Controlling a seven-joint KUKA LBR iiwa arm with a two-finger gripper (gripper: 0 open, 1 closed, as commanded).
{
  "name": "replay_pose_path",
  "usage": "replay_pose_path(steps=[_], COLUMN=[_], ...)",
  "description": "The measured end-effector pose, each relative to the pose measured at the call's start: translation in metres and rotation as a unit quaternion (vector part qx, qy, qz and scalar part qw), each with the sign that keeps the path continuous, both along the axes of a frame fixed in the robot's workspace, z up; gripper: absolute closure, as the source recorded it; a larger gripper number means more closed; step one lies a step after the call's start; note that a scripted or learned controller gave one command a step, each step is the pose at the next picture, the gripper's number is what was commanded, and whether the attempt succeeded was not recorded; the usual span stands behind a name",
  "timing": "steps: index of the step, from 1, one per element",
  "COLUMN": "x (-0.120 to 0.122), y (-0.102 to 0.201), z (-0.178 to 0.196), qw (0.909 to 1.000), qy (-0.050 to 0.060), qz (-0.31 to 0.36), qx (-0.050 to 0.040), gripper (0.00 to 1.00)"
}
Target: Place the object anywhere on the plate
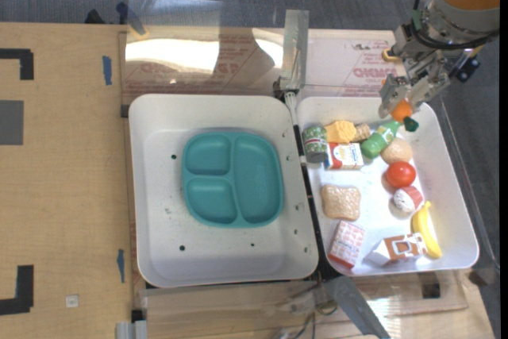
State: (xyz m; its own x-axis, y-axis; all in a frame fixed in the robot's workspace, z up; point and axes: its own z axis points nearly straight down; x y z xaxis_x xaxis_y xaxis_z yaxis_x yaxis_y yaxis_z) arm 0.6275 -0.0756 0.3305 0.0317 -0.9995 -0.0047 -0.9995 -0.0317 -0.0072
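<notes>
A teal plate (234, 177) with three compartments lies in the left white bin (151, 194), with nothing on it. My gripper (403, 105) hangs over the far end of the right white bin (456, 194). A small orange carrot with a green top (404, 112) shows between its fingers, lifted off the bin floor. The gripper is well to the right of the plate, beyond the divider between the bins.
The right bin holds several toy foods: a green can (314, 140), a green bottle (379, 140), a red tomato (401, 173), a tan cracker (341, 202), a banana (429, 230), a small carton (401, 248) and a pink box (346, 242). A clear upright panel (295, 52) stands behind the bins.
</notes>
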Motion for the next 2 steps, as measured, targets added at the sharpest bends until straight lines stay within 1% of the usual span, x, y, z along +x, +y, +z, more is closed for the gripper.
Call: replay_pose_path(steps=[1, 2], x=[0.026, -0.01], y=[0.063, 0.15], z=[-0.1, -0.147], qw=[0.9874, 0.9954], qy=[0.004, 0.004], qz=[0.158, 0.096], qx=[-0.0002, 0.0004], gripper=[1.0, 1.0])
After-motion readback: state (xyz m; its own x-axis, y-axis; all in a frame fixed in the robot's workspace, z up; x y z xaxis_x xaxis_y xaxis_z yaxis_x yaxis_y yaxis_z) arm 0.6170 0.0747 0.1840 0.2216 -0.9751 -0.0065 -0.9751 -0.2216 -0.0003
